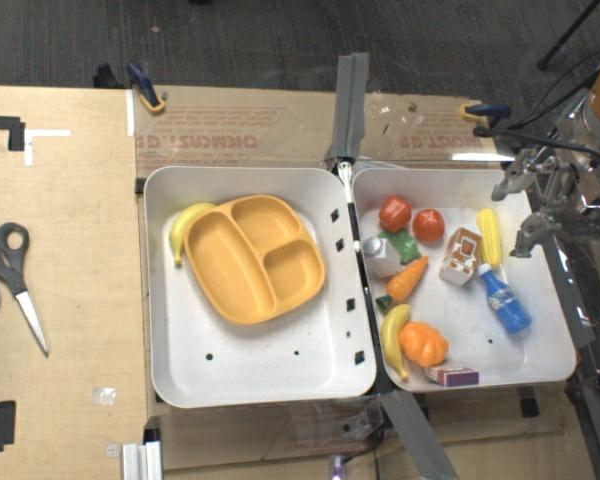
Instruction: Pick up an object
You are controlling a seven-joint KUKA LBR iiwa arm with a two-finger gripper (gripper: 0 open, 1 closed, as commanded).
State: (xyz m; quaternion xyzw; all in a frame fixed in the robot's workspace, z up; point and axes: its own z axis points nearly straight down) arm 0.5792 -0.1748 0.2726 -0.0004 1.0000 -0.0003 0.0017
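Camera view, looking down at a slant on the worktop (60,298) with its two white bins. The tool (530,208) sits at the right rim of the right bin (540,353), above the bin's upper right corner; its dark metal parts overlap the arm's structure, so whether it is spread or pressed together cannot be told, and nothing is seen between its tips.

Right bin contents: a yellow corn cob (489,235) lies just left of the tool, the nearest object to it. Below the cob lies a blue bottle (504,302), tilted, and beside the cob to the left a small brown-and-white carton (461,256). Farther left are two red tomatoes (411,218), a green leafy piece (401,247), a grey can (379,257) and an orange carrot (407,278). Near the front edge lie a banana (393,340), an orange fruit (423,345) touching it, and a small purple box (452,375).

Left bin (250,368): an orange divided plate (253,257) with a second banana (185,226) along its upper left edge, well apart from the tool.

On the bare worktop at far left lie scissors (18,278).
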